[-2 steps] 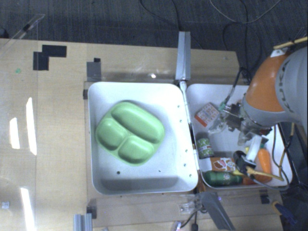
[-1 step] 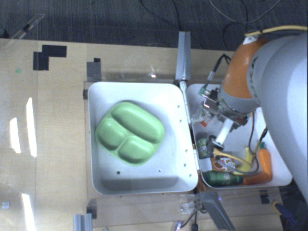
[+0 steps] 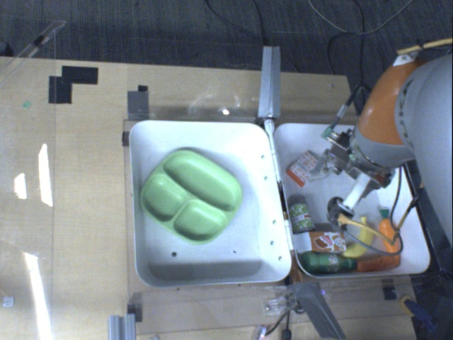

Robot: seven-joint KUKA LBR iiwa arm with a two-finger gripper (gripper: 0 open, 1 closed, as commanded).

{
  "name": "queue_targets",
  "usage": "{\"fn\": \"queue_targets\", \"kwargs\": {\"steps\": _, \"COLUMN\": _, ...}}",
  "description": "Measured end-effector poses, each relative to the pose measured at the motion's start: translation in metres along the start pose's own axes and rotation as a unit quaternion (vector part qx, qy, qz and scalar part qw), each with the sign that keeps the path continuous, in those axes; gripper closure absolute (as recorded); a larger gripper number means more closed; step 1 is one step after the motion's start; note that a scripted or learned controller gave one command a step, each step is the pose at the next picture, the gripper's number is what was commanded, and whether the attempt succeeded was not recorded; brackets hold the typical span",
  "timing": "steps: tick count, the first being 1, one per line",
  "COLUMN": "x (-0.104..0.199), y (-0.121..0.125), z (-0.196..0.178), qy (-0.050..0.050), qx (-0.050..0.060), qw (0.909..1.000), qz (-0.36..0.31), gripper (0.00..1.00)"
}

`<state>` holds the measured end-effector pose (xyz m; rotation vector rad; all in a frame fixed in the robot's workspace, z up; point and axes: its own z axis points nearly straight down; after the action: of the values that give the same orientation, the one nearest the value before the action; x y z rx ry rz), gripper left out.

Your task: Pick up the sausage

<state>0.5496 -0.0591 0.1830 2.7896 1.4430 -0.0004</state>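
Note:
The sausage (image 3: 379, 263) looks to be the reddish-orange elongated piece lying along the front wall of the right bin (image 3: 354, 129), right of a dark green bottle (image 3: 328, 263). My gripper (image 3: 333, 157) hangs over the back half of that bin, beside a small orange-and-white packet (image 3: 304, 166). It is well behind the sausage and apart from it. The grey wrist with its orange band (image 3: 382, 115) covers the bin's right side.
The right bin also holds a green can (image 3: 301, 217), a red-and-white packet (image 3: 327, 242), a yellow banana-like piece (image 3: 362, 234) and a small orange piece (image 3: 386, 228), crowded toward the front. A green divided plate (image 3: 191, 195) lies in the left bin (image 3: 212, 268).

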Motion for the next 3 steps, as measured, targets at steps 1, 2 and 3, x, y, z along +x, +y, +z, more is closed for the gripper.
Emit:
{"fn": "queue_targets", "kwargs": {"steps": 1, "x": 0.0, "y": 0.0, "z": 0.0, "qy": 0.0, "qx": 0.0, "qw": 1.0, "qz": 0.0, "gripper": 0.0}}
{"fn": "queue_targets", "kwargs": {"steps": 2, "x": -0.007, "y": -0.016, "z": 0.001, "qy": 0.0, "qx": 0.001, "qw": 0.9988, "qz": 0.049, "gripper": 0.0}}
{"fn": "queue_targets", "kwargs": {"steps": 3, "x": -0.04, "y": -0.048, "z": 0.0, "qy": 0.0, "qx": 0.001, "qw": 0.9973, "qz": 0.073, "gripper": 0.0}}
